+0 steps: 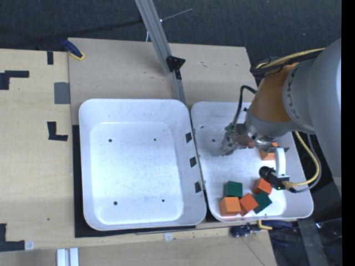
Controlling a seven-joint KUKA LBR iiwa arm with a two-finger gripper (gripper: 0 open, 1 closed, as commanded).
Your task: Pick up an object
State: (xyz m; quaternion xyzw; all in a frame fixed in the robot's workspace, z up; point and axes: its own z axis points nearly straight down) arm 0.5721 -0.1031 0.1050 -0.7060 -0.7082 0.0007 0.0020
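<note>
A robotics lab bench, seen from above.
A plywood benchtop marked with black tape bears two shallow white bins side by side, an aluminium strut slants across it, and a grey industrial arm (orange band, trailing yellow cable) reaches over dark carpet.

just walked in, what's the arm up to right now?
The KUKA arm is reaching in from the right over the right-hand bin, with its gripper low over the bin's bare upper floor. Nothing is visibly between its fingers. The blocks sit in a cluster at the near end of that bin: a green block, orange blocks, and a few more beside them, apart from the gripper. No pick has happened yet, as far as this view shows.
</note>
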